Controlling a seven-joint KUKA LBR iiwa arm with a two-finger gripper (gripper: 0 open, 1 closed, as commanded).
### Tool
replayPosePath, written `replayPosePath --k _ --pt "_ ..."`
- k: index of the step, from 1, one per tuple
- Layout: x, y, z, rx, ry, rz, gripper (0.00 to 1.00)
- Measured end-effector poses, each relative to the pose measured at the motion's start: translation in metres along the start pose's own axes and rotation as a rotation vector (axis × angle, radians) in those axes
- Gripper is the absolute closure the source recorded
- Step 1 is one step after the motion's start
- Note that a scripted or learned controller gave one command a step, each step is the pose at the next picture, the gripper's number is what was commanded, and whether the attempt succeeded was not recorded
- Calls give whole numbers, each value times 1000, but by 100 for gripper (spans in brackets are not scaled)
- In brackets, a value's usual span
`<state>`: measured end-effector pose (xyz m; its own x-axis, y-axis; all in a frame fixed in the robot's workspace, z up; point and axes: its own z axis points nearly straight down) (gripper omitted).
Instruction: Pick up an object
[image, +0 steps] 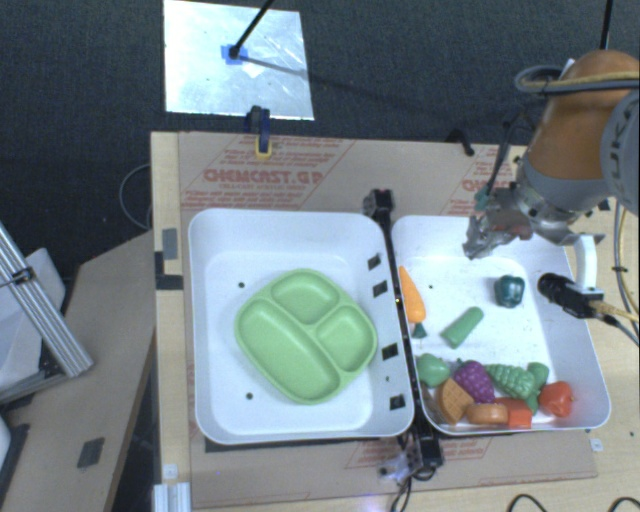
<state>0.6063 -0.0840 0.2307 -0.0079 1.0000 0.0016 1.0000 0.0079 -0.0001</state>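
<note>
The counter (300, 165) fills the middle of the view, its brown board lettered in red. On it sit two shallow white bins side by side: the left bin (215, 300) toward nine o'clock and the right bin (580, 345) toward three o'clock, their inner walls touching along a row of black clips.

The arm (585, 120) comes in from two o'clock, its orange band above the grey wrist. A green divided plate (305, 335) lies tilted in the middle of the left bin.

The claw (486, 240) hangs over the twelve o'clock end of the right bin, close to the white floor; whether its fingers are apart or together I cannot tell, and nothing is seen between them.

The toys lie in the right bin. A green cylinder (462, 327) lies aslant near the bin's middle. An orange carrot (411, 292) lies along the bin's nine o'clock wall. A dark teal pepper (509, 290) sits at about four o'clock from the claw, apart from it. At the six o'clock end a heap of toy food is crowded together, among it a purple grape bunch (474, 380) and a red tomato (556, 398).
</note>
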Motion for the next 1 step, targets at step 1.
replayPosePath --k 1 --pt "44 -22 -8 1 0 0 100"
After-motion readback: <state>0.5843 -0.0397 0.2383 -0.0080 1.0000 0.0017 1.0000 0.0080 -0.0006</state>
